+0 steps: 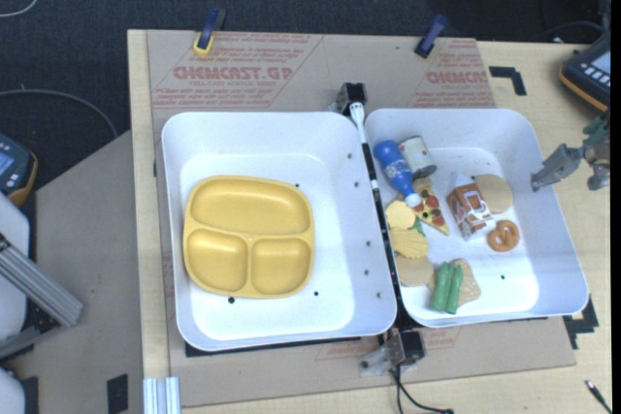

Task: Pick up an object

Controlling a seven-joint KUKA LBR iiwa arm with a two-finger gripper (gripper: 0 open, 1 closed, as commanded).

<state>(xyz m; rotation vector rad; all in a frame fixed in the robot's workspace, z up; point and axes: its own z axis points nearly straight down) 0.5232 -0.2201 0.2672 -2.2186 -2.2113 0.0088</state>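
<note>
Grey end effector [561, 163], fingers spread and holding nothing, sits at the right bin's [555, 238] outer rim; nearest target, the pretzel [503, 235], lies down-left inside the bin.

In the right bin [543, 208] we saw a small heap of toy food. A blue bottle [393, 164] lay on its side near the bin's left wall, beside a grey can [416, 152]. Below them sat a pizza slice [433, 211] and a yellow piece [404, 228]. To the right lay a red-and-white carton [469, 207], touching a tan bun [495, 192], with a pretzel [503, 236] just beneath. A green piece [446, 288] rested on a slice of bread [466, 280] at the bin's near edge.
</note>
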